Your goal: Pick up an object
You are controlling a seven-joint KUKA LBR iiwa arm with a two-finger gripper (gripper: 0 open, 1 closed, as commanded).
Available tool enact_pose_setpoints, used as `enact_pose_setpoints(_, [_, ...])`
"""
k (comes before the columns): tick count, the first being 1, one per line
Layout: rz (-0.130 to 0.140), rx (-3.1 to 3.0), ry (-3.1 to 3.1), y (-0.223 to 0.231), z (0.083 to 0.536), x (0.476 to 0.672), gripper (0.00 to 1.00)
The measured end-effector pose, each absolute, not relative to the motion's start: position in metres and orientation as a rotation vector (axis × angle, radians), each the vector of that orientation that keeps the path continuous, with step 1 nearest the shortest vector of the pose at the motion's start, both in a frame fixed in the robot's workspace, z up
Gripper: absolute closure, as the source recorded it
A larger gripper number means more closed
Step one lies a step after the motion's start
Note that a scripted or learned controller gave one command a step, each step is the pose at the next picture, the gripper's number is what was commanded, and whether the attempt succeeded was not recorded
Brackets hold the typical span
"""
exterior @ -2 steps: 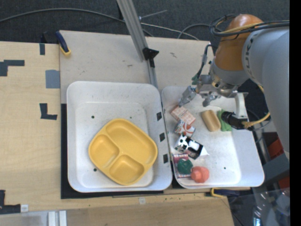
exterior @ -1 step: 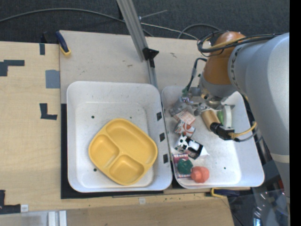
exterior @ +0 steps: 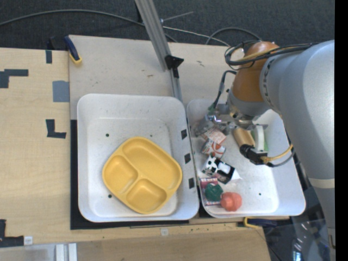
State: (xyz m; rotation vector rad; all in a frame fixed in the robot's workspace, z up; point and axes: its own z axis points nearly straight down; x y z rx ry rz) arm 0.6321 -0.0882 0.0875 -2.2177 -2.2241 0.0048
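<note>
The gripper (exterior: pixel 213 119) sits low in the right bin (exterior: pixel 283 200) over the small red-and-white carton (exterior: pixel 216 141), whether it is closed you cannot tell, and nothing appears lifted, so treat the pick as still pending.

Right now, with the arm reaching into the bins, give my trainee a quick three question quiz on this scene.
1. True or false: the yellow divided plate lies in the left bin.
2. Which bin is the gripper over? A) left B) right
3. Fill in: the orange-red ball sits beside a ____ toy near the right bin's front edge.

Key: 1 true; 2 B; 3 green.
</note>
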Motion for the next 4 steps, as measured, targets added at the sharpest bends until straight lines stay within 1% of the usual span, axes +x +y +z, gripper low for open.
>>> enact_pose_setpoints(1, [0.003,-2.216,-2.224,-0.087,0.098,0.632,1.00])
enact_pose_setpoints(2, [-0.004,-2.222,-2.225,-0.090,0.159,0.628,1.00])
enact_pose_setpoints(3, [-0.004,-2.221,-2.225,-0.090,0.210,0.629,1.00])
enact_pose_setpoints(4, [-0.002,-2.211,-2.229,-0.029,0.219,0.634,1.00])
